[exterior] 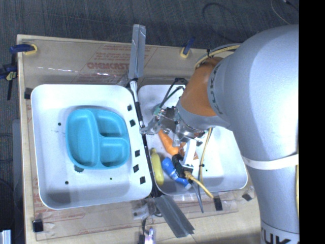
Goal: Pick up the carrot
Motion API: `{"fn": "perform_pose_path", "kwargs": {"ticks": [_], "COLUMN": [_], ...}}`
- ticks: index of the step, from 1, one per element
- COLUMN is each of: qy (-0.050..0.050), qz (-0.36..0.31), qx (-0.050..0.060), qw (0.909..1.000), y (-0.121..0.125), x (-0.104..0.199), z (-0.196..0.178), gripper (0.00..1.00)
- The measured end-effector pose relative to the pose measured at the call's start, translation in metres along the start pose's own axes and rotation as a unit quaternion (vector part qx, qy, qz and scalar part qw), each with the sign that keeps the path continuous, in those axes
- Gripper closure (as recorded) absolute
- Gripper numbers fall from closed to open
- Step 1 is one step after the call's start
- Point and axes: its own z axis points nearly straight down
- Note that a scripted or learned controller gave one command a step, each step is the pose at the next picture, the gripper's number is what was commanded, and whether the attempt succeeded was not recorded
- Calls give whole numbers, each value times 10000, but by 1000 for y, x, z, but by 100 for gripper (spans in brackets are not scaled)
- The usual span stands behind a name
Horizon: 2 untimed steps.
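**Gripper low over the carrot in the right bin**

We see the carrot (169,142) as an orange sliver in the right bin (228,173), near that bin's left wall, with most of its length covered by the gripper (175,133) that hangs directly over it. We judge the arm is placed this way to come down on the carrot from above, since the wrist points straight into that part of the bin. Whether the fingers are open, closed or already around the carrot we cannot tell; the wrist housing and its cables block them.

Just beside the carrot toward the near edge lie a yellow banana-like toy (158,168) along the divider and a blue object (172,171), crowded closely enough that a grasp could catch a neighbour. What the blue object is we cannot make out.

The left bin (51,187) holds a blue sectioned tray (99,137), well apart from the action. Both bins sit on the tabletop (71,55), and the grey arm (264,100) with its orange band (198,90) hides much of the right bin's far side.
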Motion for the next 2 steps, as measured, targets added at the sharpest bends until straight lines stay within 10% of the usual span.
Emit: {"fn": "perform_pose_path", "kwargs": {"ticks": [1,2], "qy": [123,4], "qz": [-159,84], "qx": [-224,383], "qw": [9995,9992], "y": [-18,17], "x": [-15,3], "z": [3,-11], "gripper": [0,0]}}
